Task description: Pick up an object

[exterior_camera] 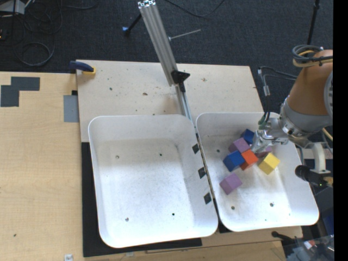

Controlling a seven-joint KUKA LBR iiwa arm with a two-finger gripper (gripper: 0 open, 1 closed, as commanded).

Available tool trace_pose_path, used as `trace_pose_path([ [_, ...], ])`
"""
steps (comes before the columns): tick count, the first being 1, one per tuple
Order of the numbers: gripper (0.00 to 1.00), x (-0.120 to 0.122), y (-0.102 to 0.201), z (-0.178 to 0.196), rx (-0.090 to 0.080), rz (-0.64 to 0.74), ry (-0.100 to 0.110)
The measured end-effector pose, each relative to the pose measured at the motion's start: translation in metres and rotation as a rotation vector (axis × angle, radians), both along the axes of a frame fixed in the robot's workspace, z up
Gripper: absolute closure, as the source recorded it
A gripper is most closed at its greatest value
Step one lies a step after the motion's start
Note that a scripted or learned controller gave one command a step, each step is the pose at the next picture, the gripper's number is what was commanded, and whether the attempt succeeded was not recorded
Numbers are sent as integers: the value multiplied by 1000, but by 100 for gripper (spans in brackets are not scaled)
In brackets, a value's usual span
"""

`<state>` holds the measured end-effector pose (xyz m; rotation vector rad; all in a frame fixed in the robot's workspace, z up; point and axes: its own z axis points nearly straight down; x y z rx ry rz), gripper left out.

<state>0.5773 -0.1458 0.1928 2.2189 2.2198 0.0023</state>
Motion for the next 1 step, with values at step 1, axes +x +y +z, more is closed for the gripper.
trace_pose_path([
  [1, 100, 1, 3, 43, 1, 1, 1],
])
